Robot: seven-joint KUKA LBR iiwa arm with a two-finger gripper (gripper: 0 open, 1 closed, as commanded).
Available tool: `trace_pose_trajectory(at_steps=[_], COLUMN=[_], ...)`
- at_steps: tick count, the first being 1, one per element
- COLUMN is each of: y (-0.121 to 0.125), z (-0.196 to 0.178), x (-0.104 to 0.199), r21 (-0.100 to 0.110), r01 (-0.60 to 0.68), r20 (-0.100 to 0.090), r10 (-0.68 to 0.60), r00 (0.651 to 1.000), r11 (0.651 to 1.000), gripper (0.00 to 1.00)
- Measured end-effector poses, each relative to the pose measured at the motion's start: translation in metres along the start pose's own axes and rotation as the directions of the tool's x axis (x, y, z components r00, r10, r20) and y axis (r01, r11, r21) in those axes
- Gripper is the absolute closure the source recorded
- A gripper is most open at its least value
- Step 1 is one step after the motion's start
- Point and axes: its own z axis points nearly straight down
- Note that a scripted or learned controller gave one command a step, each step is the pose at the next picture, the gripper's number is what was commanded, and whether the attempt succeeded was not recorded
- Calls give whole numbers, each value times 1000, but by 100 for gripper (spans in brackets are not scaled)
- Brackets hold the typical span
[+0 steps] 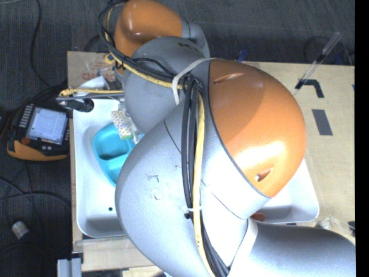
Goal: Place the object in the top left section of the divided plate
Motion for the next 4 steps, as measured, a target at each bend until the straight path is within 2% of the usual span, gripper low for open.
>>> trace_pose_trajectory(at_steps=[1, 2, 3, 4], y=[0, -8, 54, 71], z=[-4, 52, -33, -263], x=[-1, -15, -50, -33], r21=[1, 4, -5, -4], r01=[-42, -75, 26, 413], r20=[0, -14, 1, 2], r10=[42, 75, -26, -413], r00=[999, 997, 1000, 911], r11=[999, 997, 1000, 911], gripper=[100, 100, 100, 100])
